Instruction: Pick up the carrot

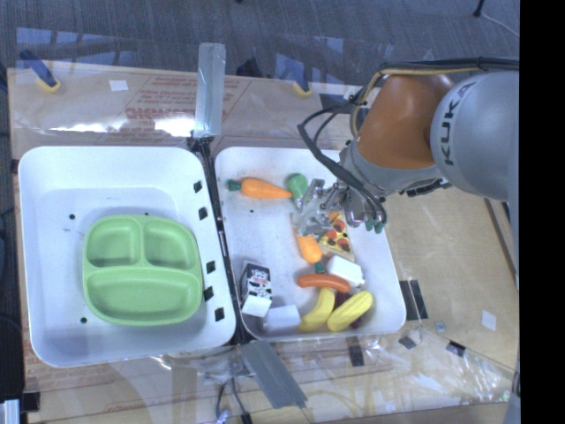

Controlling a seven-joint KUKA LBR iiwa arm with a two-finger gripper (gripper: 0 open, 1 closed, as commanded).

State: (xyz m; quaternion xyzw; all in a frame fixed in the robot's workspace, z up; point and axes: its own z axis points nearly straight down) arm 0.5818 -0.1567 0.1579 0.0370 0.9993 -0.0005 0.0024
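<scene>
One orange plastic carrot with green top [263, 188] lies loose in the right white bin [231, 237]; the jaws [316, 208] hover beside it, spacing indiscernible.

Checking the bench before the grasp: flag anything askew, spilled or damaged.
Nothing stands out. The carrot lies flat near the right bin's back edge, apart from the toy food heaped at its front. The green tray sits flat in the left bin.
</scene>
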